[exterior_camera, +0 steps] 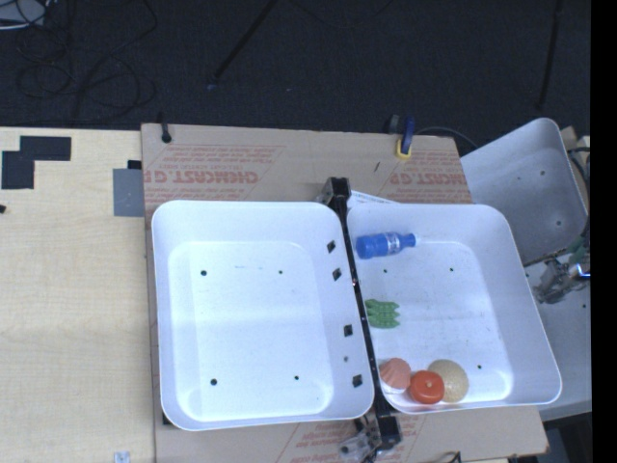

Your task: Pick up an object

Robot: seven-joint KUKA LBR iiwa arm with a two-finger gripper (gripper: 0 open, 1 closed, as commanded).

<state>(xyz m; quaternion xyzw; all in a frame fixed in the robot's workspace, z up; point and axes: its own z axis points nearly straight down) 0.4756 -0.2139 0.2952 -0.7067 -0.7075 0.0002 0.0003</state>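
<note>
The right bin [516, 287] holds several small objects. A blue bottle [385, 245] with a pale cap lies on its side near the bin's far left corner. A small green ridged piece [382, 313] rests by the left wall, about halfway down. In the near left corner three round things sit close together: a salmon-pink one [393, 372], a red one [426, 387] and a beige one [451, 378]. The red one touches its two neighbours.
The left bin [169, 316] adjoins the right one along a black divider [353, 297]. Both stand on a cardboard sheet [251, 167]. A tilted grey metal panel [525, 177] and a small metal fixture [559, 280] stand right of the bins.
</note>
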